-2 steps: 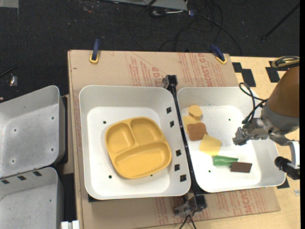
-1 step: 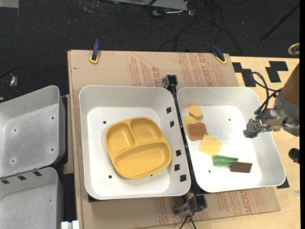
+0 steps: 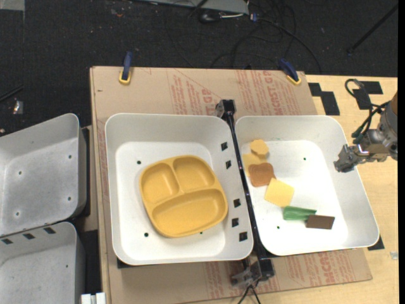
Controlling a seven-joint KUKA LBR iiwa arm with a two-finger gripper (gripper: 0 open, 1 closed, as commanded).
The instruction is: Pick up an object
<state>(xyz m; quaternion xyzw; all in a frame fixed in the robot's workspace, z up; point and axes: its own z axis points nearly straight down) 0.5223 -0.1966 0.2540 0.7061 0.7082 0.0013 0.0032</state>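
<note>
We see the jaws [image 3: 345,159] at the right edge of the right bin [image 3: 354,189], but we cannot tell how they stand. The small things lie in that bin's left half: a yellow block [image 3: 279,192], a brown piece [image 3: 261,174] and a green stick [image 3: 299,213]. We think the yellow block is best, because it has room on its sides. We should go down straight over it.

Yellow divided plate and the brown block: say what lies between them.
The camera view shows the black divider between the yellow divided plate and brown block.
</note>
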